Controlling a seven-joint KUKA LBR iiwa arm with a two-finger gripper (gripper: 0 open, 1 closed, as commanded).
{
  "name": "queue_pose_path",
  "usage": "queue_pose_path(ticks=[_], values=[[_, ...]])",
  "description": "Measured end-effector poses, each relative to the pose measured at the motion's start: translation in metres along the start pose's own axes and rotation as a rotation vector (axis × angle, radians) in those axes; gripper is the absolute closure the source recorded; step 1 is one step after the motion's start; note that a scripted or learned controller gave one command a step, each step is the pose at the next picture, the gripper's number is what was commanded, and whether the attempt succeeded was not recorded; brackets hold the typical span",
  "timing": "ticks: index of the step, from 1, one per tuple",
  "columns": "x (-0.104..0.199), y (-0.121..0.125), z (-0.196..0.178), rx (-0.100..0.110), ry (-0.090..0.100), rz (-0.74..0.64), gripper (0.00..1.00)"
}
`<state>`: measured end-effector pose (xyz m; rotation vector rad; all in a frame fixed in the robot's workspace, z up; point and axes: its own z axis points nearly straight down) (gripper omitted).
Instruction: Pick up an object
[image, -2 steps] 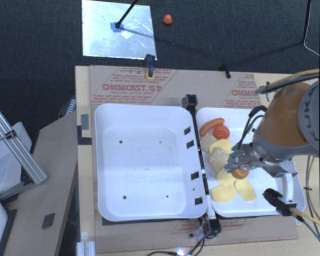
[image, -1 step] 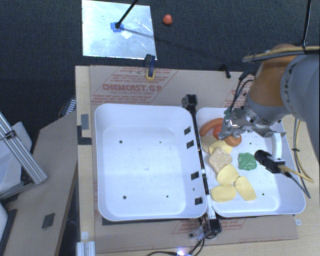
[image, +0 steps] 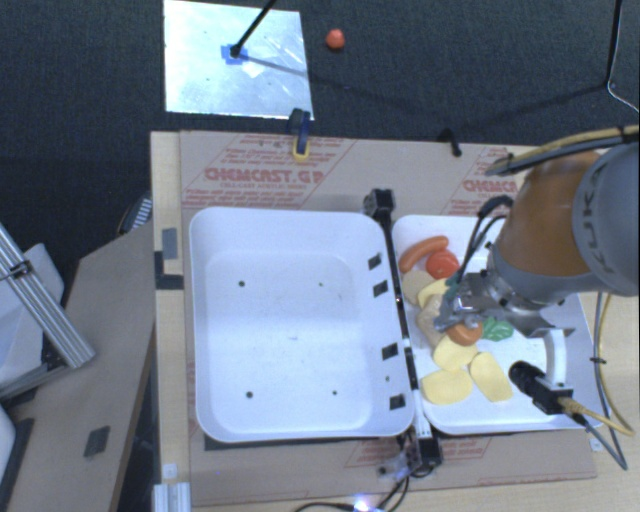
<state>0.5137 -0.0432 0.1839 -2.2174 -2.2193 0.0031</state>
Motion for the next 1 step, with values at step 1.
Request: queue_pose_path(ticks=[1], values=[[0.0066, -0.0275, -0.0001, -0.004, -0.001, 0.0, 1.0]])
